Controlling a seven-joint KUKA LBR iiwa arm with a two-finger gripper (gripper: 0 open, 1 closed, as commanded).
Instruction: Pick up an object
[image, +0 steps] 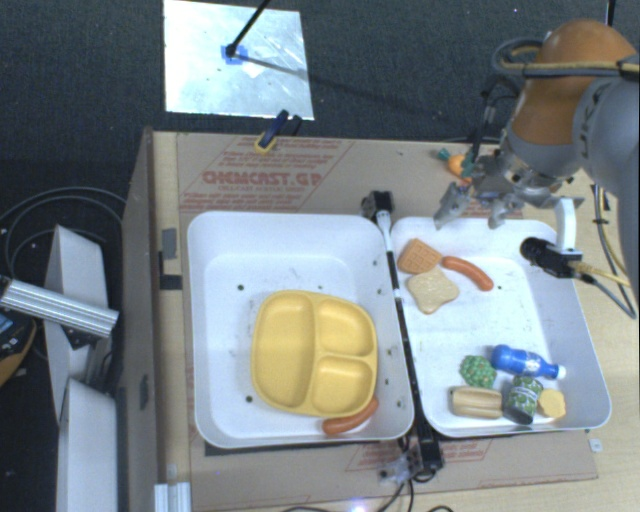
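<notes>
Dark carpet surrounded the bench (250, 165), whose top was a brown board printed with red lettering, and on it sat two shallow white bins side by side. Over the far rim of the right bin (585, 360) hung the gripper (470, 212), below the arm's orange band (565, 90); its two fingers were spread apart with nothing between them.

Just below the gripper, toward the camera, a tan cracker (420, 256) lay in the right bin, touching a slice of pale bread (432, 291) nearer still. Beside these, slightly to the arm's side, lay an orange-red sausage (468, 272). Well apart from the gripper, at the near end of the same bin, a cluster was gathered: a blue bottle (525, 361) with a white cap, a green broccoli piece (478, 372), a tan bread roll (475, 402), a dark can (522, 400) and a small yellow item (552, 404), all close together.

Across the divider from the gripper, the left bin (220, 250) held a yellow compartment plate (314, 352), with a second orange sausage (350, 420) lying against the plate's near edge.

Beyond the bench, far from the gripper, a shiny silver sheet (238, 60) lay on the carpet. Off to the far left, black cables (60, 215) curved beside white boxes (85, 400).
</notes>
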